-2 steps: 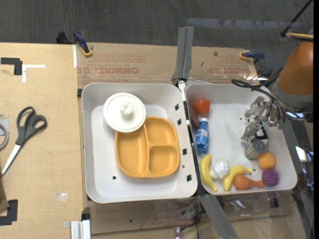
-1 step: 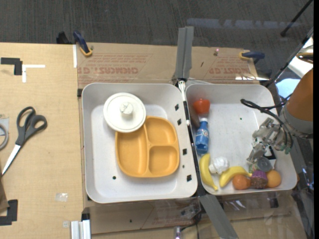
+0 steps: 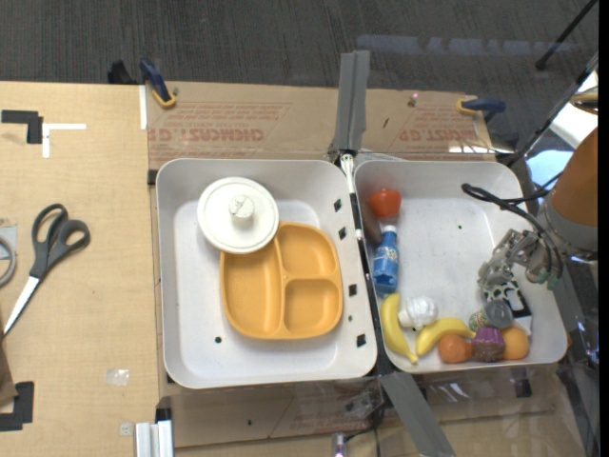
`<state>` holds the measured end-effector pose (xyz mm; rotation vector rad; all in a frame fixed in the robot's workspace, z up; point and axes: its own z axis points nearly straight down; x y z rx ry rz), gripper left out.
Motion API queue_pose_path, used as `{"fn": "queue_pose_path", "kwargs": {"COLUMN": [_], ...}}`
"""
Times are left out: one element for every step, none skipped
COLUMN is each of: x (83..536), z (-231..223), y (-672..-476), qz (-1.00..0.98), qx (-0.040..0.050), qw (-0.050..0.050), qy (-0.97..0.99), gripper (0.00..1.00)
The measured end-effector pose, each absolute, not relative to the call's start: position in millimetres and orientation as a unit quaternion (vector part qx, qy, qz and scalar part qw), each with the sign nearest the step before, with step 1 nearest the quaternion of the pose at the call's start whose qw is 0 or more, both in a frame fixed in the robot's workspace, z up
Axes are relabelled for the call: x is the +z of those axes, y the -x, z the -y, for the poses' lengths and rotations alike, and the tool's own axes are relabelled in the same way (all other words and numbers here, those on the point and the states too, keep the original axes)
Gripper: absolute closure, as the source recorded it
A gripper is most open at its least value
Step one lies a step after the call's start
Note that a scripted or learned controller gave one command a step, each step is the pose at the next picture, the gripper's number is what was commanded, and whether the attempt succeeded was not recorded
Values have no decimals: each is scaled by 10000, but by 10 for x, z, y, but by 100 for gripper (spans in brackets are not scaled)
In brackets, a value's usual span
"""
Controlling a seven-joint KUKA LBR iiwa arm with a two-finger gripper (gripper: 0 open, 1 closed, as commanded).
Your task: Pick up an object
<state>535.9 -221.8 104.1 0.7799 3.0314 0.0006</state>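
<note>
Above the right bin's fruit cluster, your end effector hovers, finger state indiscernible; approach step: descend next.

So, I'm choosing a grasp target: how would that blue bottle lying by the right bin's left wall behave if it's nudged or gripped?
The blue bottle lies on its side, so a nudge would probably roll it. Its rounded body looks smooth, likely slippery between the jaws. It rests close to the bin wall, which may block one finger.

Dark grey carpet floor lies beyond a tan tabletop — brown cardboard clamped along its far edge.
</note>
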Motion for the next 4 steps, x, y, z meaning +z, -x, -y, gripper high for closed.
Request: {"fn": "queue_pose_path", "kwargs": {"x": [922,1988,928,3117], "z": [1360,1739,1175,1258], "y": [-6046,-6271,-6459,-6492], "qz": [-9447,-9779,-9114,-9442], "qx": [2,-4,0,-5], "qw": [16,29,17,26], "qy": [-3278,-2089,-4116,-3295], "gripper": [100,100,100,100]}}
